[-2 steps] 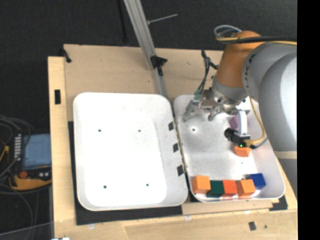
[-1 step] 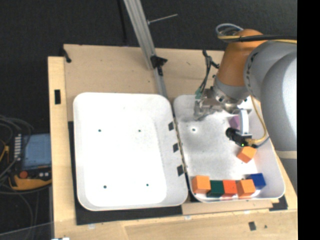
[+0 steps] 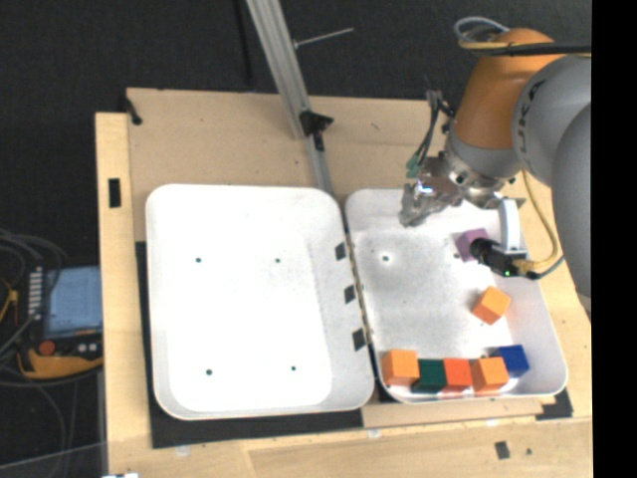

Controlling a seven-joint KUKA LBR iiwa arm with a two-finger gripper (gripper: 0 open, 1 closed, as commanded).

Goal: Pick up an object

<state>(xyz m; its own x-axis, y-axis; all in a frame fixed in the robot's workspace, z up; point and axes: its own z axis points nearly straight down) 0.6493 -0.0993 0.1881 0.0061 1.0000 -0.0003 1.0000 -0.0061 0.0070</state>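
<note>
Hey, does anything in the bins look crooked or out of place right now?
Mostly tidy. One orange block sits alone and turned at an angle in the right bin, apart from the row of blocks along its near wall.

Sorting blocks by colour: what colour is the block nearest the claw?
Purple block, seen in the camera view.
</note>
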